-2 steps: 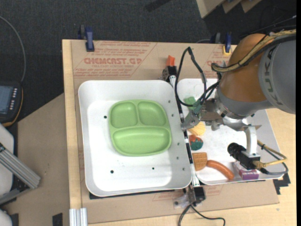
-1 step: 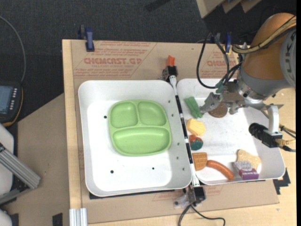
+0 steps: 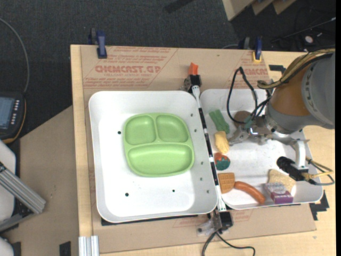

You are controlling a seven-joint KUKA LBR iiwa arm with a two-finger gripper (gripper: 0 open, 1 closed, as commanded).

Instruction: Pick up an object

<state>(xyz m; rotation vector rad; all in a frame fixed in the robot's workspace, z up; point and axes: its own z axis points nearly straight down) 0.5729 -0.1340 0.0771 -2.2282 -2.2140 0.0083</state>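
2 bins side by side on bench (image 3: 133, 63), touching along the middle. Left bin (image 3: 106, 185): divided plate (image 3: 158, 144) in its centre. Right bin (image 3: 256, 159): items lined up along its left wall, back to front – long block (image 3: 218, 120), corn piece (image 3: 221, 142), small round item (image 3: 221, 161), waffle piece (image 3: 227, 182). Sausage (image 3: 249, 191) lies at front, right of waffle; bread slice (image 3: 281, 179) w/ small box (image 3: 281, 194) in front-right corner. Arm (image 3: 306, 97) reaches over bin's back-right part.

Grey arm (image 3: 314, 95) with orange band, reaching in from the right, pincer (image 3: 240, 134) low, pointing left.
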